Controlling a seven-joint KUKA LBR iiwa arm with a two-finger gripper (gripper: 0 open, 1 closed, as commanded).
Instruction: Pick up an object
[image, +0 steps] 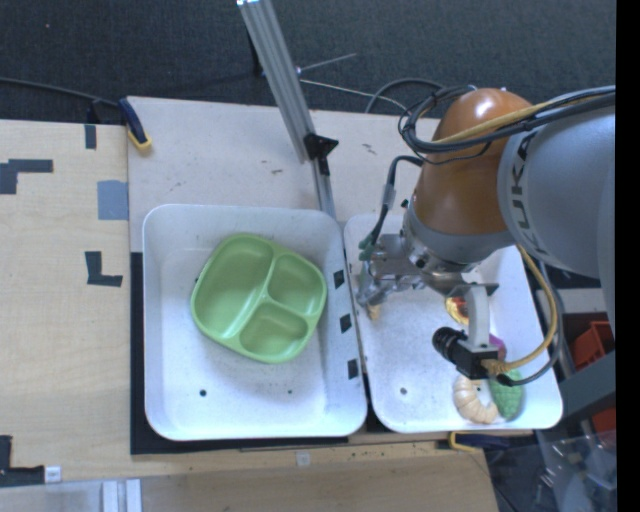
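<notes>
The pale wooden surface (230, 150) carries everything; over its right side the grey arm with an orange band (560, 190) reaches in above the shallow white right bin (420, 405); the shallow white left bin (152, 330) stands just beside it, wall against wall. In the left bin a light green plastic plate with three compartments (260, 297) lies flat near the middle, bare floor all round it; in the right bin's lower right corner lie a pale curved pastry-like toy (474, 402) and, touching it, a small green toy (508, 398). The pincer (372, 292) hangs low by the right bin's left wall, well apart from both toys; how far open it is I cannot tell, and I see nothing in its hold. I judge the pick not yet made; closing and lifting remain; the wall crowds the pincer leftward, while the floor toward the toys lies open.
</notes>
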